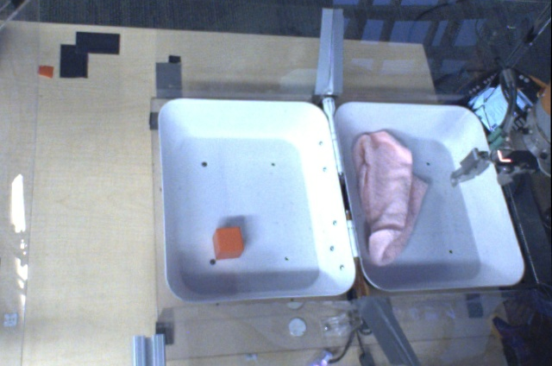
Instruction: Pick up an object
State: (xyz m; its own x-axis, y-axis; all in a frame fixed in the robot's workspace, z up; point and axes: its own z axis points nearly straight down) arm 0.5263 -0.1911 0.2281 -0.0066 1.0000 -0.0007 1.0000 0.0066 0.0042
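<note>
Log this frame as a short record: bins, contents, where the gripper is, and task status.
left bin: holds one orange block, near its front left
right bin: holds a pink cloth, bunched lengthwise along its left side
gripper: over the right bin's right edge, apart from the cloth
grip state: cannot tell from this view
task status: nothing picked up yet; block and cloth both lie in their bins
bench: light wood, black markers and a small orange marker at far left

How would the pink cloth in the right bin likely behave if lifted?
The crumpled pink fabric cloth looks soft and folded, so it would probably sag and unfold. It seems light. Lying long along the right white bin, it may drape or drag when raised.
</note>
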